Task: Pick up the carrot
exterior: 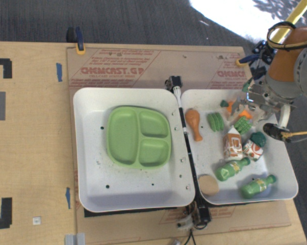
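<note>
The carrot lies in the upper right part of the right bin. It is a small orange piece with a ribbed green top pointing toward the front. My gripper hangs low over the bin just behind the carrot, at or very close to its orange end. The grey wrist and orange band rise to the upper right. The gripper's body hides part of the carrot's far end, and I cannot see whether the carrot is held.
The right bin also holds an orange drumstick, a green ribbed piece, two small cartons, two green bottles, a tan disc and a dark green item. A green divided plate sits in the left bin.
</note>
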